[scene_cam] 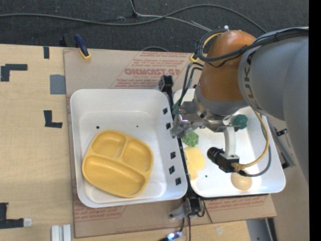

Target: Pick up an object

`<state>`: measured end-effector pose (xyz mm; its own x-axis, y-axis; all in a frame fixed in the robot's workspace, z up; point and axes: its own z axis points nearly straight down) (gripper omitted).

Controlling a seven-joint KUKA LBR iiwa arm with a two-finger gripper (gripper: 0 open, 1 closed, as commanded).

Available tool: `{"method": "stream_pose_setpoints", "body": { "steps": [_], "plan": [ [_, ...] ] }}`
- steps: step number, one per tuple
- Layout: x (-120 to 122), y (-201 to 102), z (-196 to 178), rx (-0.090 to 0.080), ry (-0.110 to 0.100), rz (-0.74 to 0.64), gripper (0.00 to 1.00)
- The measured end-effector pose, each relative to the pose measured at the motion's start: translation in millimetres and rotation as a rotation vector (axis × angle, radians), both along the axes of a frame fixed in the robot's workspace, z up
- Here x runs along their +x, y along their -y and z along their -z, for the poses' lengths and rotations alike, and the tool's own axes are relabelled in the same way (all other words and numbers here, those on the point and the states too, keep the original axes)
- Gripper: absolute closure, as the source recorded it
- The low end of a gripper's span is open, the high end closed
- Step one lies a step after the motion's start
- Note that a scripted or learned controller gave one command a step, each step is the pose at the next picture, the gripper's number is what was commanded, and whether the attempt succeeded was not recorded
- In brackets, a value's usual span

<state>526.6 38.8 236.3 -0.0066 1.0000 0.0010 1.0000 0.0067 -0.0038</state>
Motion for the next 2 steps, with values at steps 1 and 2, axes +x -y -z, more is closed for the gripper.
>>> {"method": "stream_pose_setpoints", "body": {
  "steps": [1,2],
  "plan": [
    [-5.7,-53.5,-0.5,0.000,0.001,0.000,1.00],
    [-5.4,-50.7,-0.6,-0.002,0.001,0.004,0.00]
  ]
}}
